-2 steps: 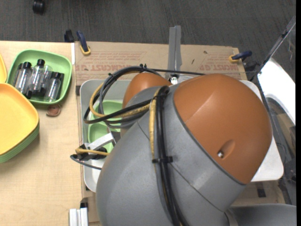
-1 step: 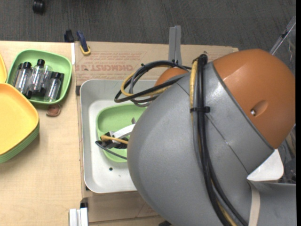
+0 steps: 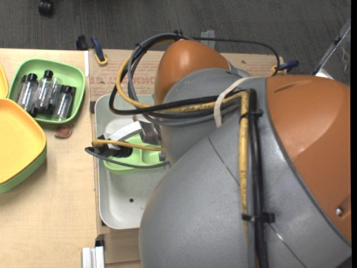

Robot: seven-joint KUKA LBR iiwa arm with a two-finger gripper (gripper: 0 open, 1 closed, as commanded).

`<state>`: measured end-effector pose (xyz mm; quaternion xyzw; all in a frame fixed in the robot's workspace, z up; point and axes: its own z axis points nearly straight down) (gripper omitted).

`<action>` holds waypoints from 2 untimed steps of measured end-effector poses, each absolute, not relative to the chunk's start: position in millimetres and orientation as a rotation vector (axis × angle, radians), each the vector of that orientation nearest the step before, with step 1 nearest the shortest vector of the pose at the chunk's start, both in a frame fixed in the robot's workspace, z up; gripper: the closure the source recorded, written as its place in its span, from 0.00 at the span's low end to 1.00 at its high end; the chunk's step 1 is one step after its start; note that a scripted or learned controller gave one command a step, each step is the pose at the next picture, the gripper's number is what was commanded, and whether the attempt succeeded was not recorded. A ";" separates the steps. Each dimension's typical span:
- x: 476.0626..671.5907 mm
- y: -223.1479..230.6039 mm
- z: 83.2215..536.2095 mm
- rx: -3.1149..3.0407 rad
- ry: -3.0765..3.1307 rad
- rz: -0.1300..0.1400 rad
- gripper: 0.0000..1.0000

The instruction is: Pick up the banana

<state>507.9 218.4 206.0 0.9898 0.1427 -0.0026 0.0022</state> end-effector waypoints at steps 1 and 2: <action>534.7 194.3 86.9 2.993 0.925 -0.031 1.00; 476.7 174.9 173.2 3.041 0.781 -0.011 1.00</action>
